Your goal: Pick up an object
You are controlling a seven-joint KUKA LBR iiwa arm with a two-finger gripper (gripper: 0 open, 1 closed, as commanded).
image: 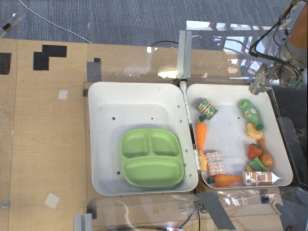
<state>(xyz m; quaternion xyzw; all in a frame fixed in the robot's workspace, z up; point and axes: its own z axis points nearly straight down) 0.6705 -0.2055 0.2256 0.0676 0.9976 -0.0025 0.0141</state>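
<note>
Labels on the packets stay unreadable; tool (260,84) state cannot be told.

- Your left bin (101,129) holds a divided plate (152,157), toward six o'clock.
- Your right bin (226,129) holds a carrot (200,135) at nine o'clock and a bottle (250,113) at one o'clock.

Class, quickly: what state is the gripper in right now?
Gripper: cannot be told; it hangs over the far right corner of the right bin, holding nothing visible.
</note>
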